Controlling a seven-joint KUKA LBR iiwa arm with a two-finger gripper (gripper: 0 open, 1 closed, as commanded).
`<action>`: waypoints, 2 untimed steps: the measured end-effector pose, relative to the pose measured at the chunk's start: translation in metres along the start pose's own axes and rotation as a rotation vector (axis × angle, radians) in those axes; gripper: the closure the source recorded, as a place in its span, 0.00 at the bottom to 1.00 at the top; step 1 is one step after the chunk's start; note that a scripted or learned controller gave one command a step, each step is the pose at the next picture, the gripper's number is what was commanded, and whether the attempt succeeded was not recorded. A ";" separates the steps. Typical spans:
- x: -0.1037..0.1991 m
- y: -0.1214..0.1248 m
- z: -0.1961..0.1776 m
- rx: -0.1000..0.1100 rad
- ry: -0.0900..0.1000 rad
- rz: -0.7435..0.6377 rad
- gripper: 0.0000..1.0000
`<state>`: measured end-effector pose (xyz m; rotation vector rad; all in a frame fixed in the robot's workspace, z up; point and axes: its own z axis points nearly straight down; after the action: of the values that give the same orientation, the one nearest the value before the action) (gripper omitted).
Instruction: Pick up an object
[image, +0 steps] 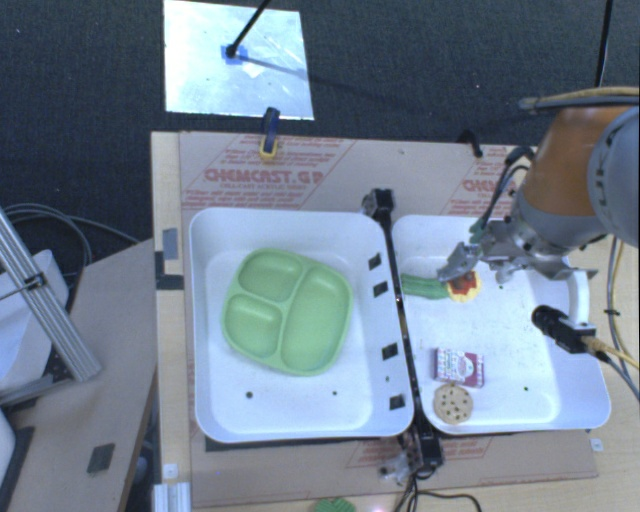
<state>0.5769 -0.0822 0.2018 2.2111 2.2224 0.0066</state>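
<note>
Over the right bin (575, 400), the end effector (462, 266) is hovering at a red-and-yellow toy (463, 288) beside a green piece (424, 288); its grip state I cannot tell. Crowding risks nudging either piece aside or catching both, spoiling a clean pick.

I see my arm (580, 170) reaching in from the right, bent down, with the gripper (462, 268) low.

Divided plate (287, 312) was pale green; both bins (300, 232) white; cookie (453, 403) tan with dark spots; small carton (459, 366) pink and white.
</note>
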 end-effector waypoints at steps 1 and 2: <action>-0.006 0.097 -0.201 -0.017 -0.003 -0.003 0.00; 0.058 0.093 -0.150 0.008 0.003 -0.005 0.00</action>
<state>0.6687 -0.0234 0.3519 2.2115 2.2331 0.0017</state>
